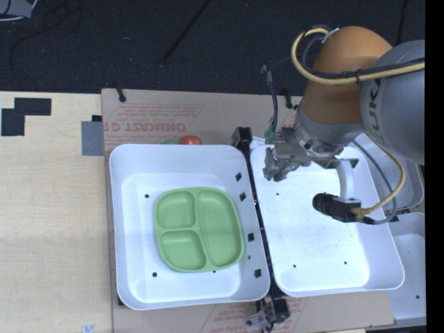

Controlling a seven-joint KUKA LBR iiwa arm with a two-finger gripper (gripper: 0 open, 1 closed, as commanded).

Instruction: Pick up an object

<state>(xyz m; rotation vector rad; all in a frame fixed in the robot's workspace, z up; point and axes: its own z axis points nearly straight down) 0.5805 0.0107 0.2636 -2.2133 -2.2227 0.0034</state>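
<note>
Camera view, looking down at a slant. Worktop (48, 207) of pale wood, with a cardboard sheet (159, 120) under two shallow white bins set side by side, rims touching along the middle.

Left bin (132, 179): one green divided plate (199, 228), three compartments, lying flat near the centre of the bin floor, slightly toward the right wall, touching no wall.

Behind the left bin's far rim, a small red-orange round thing (190, 141) and a bit of green just beside it; too hidden to name.

Right bin (326, 262): the grey arm with orange band (347, 75) reaches in from the right. Hand (275, 168) hangs over the bin's far-left corner, close to the divider, well apart from the plate. Cannot tell how its grip is set; nothing seen held.
</note>
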